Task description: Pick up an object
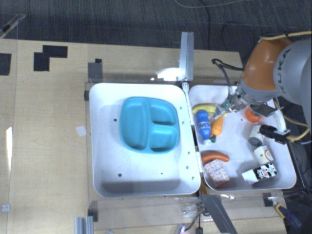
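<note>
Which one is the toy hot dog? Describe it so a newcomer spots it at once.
Start at the right bin, the crowded one beside the bin with the blue divided tray. Near its left wall, toward the front, the hot dog lies flat. It is a long red-orange sausage shape, just behind the red-and-white patterned block, unlike the upright blue bottle farther back.

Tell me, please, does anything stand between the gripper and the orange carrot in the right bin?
Nothing visible does. The gripper is just above the carrot, at its upper end. The blue bottle lies close on the carrot's left, and the banana beside its tip.
</note>
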{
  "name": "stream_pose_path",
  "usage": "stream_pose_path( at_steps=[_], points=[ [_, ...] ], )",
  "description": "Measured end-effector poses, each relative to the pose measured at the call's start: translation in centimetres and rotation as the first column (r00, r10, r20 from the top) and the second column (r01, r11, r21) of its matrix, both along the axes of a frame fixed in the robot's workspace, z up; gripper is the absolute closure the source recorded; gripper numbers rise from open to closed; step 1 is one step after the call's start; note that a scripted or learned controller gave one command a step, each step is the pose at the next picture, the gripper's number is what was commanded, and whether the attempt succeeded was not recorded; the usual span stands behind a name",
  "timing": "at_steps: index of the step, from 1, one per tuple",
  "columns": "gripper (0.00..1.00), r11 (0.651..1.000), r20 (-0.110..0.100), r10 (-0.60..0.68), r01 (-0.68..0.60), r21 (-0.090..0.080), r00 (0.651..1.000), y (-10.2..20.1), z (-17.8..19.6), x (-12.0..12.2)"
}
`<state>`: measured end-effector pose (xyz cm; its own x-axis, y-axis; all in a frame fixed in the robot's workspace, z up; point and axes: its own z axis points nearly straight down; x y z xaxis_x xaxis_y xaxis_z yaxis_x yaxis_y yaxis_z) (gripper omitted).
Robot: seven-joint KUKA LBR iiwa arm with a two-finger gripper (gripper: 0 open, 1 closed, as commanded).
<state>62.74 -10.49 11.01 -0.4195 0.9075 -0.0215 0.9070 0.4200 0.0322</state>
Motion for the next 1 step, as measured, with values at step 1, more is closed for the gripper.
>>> stream_pose_path(
  at_steps=[1],
  points=[
    [1.00, 0.998, -0.038, 0.062, -0.062, 0.006, 0.997, 6.46, 7.26, -4.26]
  ],
)
